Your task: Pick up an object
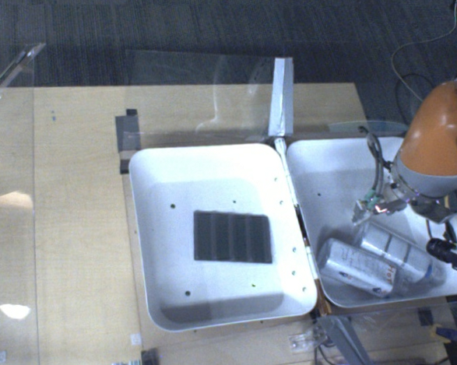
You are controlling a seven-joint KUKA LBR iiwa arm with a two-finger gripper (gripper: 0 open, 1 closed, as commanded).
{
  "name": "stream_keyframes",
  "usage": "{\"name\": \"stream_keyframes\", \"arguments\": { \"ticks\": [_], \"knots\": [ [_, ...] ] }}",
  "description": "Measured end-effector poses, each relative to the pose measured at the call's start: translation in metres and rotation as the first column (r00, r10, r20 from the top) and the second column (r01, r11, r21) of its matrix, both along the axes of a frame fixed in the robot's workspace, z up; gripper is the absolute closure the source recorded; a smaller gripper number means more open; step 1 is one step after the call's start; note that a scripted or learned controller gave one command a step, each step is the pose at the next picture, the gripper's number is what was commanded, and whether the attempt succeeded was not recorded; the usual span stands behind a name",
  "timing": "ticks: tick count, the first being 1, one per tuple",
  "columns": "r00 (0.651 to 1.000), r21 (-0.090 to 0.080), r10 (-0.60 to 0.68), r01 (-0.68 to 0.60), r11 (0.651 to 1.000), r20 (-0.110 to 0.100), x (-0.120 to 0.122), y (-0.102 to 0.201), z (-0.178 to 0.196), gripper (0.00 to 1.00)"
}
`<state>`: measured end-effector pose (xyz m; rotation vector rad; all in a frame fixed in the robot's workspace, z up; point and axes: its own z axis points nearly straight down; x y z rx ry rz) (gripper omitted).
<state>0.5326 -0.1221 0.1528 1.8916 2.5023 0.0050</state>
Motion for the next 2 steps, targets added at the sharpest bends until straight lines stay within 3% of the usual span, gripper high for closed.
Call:
{"name": "stream_keyframes", "arguments": {
  "ticks": [1,2],
  "knots": [
    [1.000,0.000,0.000,0.000,1.000,0.000,0.000,0.000,0.000,0.00],
    [0.982,-0.002,0.188,-0.188,0.982,0.025,-0.022,-0.030,-0.056,0.00]
  ]
}}
